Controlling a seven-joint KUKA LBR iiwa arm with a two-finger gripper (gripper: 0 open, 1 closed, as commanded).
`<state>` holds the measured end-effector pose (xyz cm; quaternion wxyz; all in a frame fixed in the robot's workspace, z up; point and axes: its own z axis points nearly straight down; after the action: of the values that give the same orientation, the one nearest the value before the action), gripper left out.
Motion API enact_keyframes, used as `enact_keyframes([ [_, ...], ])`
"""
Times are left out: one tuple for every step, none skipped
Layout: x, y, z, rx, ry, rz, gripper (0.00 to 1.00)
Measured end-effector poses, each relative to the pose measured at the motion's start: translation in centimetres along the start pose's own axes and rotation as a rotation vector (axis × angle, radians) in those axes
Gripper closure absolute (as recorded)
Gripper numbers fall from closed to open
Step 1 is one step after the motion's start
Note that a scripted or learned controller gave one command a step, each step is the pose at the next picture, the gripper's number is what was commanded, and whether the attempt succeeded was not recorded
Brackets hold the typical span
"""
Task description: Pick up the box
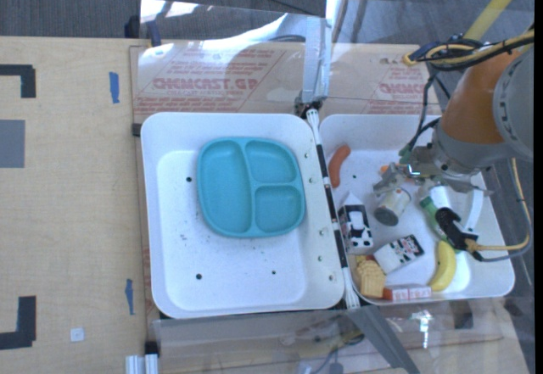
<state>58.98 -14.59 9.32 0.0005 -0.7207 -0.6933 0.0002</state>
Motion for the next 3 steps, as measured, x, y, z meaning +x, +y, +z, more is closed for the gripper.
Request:
enact_keyframes([
  [-0.1, 0.1, -1.0, -0.002, -0.001, 0.002, 1.00],
  [-6.4, 8.1, -3.3, -0.007, -0.005, -0.233, 1.00],
  [-1.5, 8.0, 0.4, -0.008, -0.003, -0.176, 1.00],
])
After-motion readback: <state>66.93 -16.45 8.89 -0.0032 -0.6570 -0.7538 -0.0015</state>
